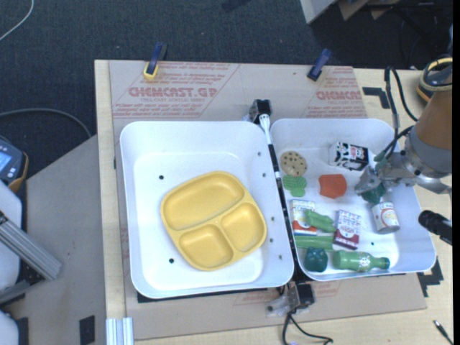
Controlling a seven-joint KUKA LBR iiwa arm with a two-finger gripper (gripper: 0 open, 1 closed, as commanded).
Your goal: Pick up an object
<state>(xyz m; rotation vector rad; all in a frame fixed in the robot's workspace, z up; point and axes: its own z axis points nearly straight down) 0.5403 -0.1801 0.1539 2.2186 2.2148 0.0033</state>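
Honestly, jaws [373, 187] sit just above the little can [386, 217]; can't tell whether they're open.

You had two glossy white plastic bins [136, 192] on a matt brown paper-faced board [215, 85]; the yellow tray [213, 220] looked like smooth, satin plastic.

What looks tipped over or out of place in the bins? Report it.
Nothing is spilled or broken. The green bottle lies on its side along the right bin's front edge, and the small jar beside the hand also lies tipped over. The yellow divided tray sits askew in the left bin.
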